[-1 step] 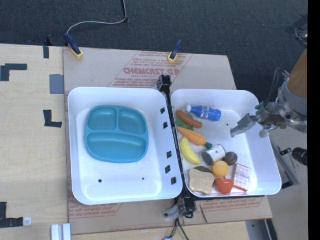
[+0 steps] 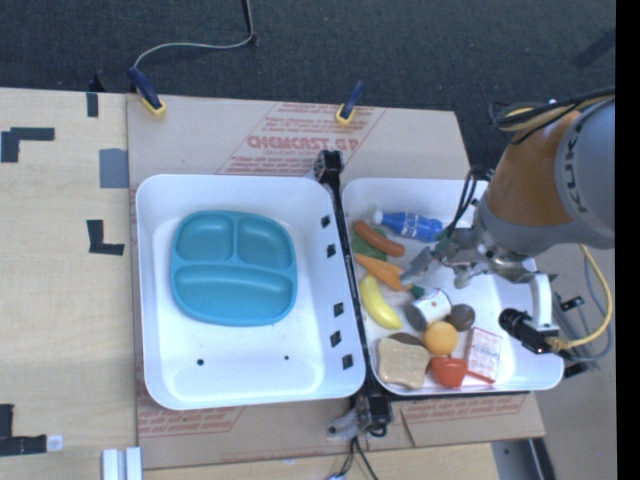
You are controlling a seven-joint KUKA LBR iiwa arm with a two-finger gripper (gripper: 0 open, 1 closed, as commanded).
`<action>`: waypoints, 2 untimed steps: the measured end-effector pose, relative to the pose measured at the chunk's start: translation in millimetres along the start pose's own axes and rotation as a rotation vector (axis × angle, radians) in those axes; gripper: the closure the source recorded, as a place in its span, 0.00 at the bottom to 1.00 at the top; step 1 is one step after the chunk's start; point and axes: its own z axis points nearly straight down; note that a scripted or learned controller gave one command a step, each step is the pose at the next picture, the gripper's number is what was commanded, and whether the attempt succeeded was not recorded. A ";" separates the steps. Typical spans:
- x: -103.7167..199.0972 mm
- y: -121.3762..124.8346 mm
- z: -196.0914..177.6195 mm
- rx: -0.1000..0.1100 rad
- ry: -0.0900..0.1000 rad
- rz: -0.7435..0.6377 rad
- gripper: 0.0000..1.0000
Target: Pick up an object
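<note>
The tool (image 2: 437, 265) is hanging low in the right bin (image 2: 520, 376), fingers spread apart and gripping nothing, just beside a carrot (image 2: 380, 270) and above a white cup (image 2: 428, 310). Around it are lying a blue bottle (image 2: 410, 225), banana (image 2: 379, 303), orange (image 2: 441, 339) and bread slice (image 2: 402, 362). The left bin (image 2: 160, 368) is holding a blue divided plate (image 2: 235, 268).

arm (image 2: 560, 183) cut off at right, hand (image 2: 437, 265) fingers blurred
</note>
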 end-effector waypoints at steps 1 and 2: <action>10.3 -25.3 62.9 -0.011 -0.004 0.003 0.00; 14.7 20.0 63.1 -0.012 -0.011 0.004 0.00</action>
